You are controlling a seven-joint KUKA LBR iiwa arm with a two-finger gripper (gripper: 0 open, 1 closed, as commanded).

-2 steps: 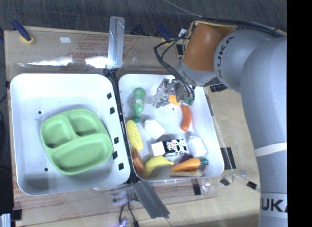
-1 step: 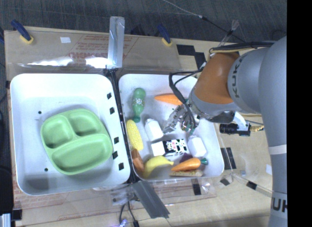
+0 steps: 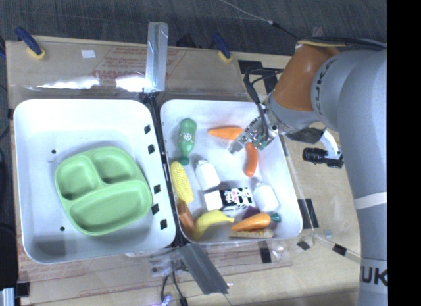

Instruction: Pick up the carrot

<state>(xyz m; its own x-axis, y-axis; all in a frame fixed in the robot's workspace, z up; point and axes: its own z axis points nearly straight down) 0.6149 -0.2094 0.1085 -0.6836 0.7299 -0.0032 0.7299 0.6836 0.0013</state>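
Grey arm (image 3: 358, 101) with orange band (image 3: 299, 77) enters from right, bent down over right shallow white bin (image 3: 284, 166). Wrist tilted toward bin centre, gripper (image 3: 245, 141) low in upper right part of that bin. Finger state: cannot tell, tips blurred against white floor. Nothing seen between fingers.

Two orange tapered carrot pieces close by: one (image 3: 225, 131) lying roughly flat just left of gripper, touching or nearly touching; another (image 3: 250, 160) standing lengthwise just below gripper. Cannot tell contact on either. Third orange carrot with green tip (image 3: 253, 221) low in same bin, near front wall, well apart from gripper.

Rest of right bin: green bottle-shaped toy (image 3: 187, 138) upper left, yellow corn cob (image 3: 181, 181) along left wall, white block (image 3: 207, 174) in middle, black-and-white patterned box (image 3: 235, 197) below it, white rounded piece (image 3: 266, 197) to right, yellow banana (image 3: 212, 220) at front.

Left shallow white bin (image 3: 39, 127) holding light green divided plastic plate (image 3: 103, 188), lying flat, slightly rotated.

Both bins side by side on brown desk (image 3: 329, 258), blue clamps (image 3: 29, 43) at far edge.
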